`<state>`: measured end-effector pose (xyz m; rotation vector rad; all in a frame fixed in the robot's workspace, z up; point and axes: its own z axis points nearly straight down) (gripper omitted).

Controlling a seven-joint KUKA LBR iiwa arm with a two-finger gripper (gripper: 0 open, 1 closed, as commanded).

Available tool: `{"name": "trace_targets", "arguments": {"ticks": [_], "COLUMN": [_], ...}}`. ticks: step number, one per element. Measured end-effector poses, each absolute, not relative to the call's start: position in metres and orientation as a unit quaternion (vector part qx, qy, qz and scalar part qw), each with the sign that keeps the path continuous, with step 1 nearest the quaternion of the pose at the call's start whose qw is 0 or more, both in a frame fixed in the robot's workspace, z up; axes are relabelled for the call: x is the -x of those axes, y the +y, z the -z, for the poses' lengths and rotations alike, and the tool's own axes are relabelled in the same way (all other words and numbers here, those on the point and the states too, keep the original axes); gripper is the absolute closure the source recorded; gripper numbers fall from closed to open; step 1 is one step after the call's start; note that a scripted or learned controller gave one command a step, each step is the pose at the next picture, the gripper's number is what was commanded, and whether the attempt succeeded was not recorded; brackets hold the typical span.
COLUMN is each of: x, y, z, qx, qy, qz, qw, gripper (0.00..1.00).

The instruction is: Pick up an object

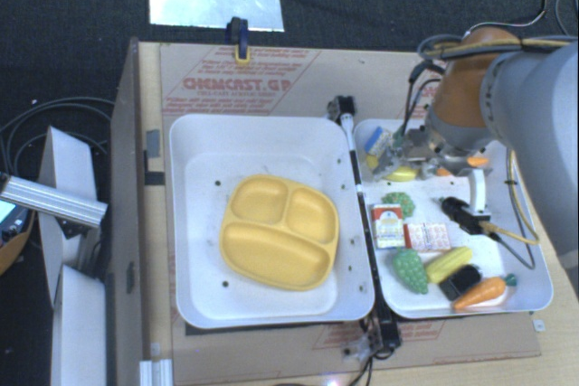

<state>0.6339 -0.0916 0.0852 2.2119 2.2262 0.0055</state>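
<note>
The bench (271, 72) holds two bins; above the right bin (534, 289), the gripper (409, 160) nears a yellow piece (401, 174). Jaws' state: cannot tell. A straight, centred descent seems best.

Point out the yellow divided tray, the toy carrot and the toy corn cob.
yellow divided tray (280, 230): camera view, on its long lower compartment.
toy carrot (483, 292): camera view, middle of the orange body.
toy corn cob (449, 264): camera view, middle of the yellow cob.

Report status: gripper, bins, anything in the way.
Gripper low over right bin's far end, fingers hidden. Toy food crowded there: carrot, corn. Yellow tray in left bin.
</note>
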Motion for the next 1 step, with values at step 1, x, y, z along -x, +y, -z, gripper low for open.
{"name": "trace_targets", "arguments": {"ticks": [1], "x": [-0.6642], "y": [-0.1014], "z": [-0.0812], "qx": [-0.705], "qy": [0.709], "qz": [0.0078], "qw": [-0.013], "gripper": [0.00]}}
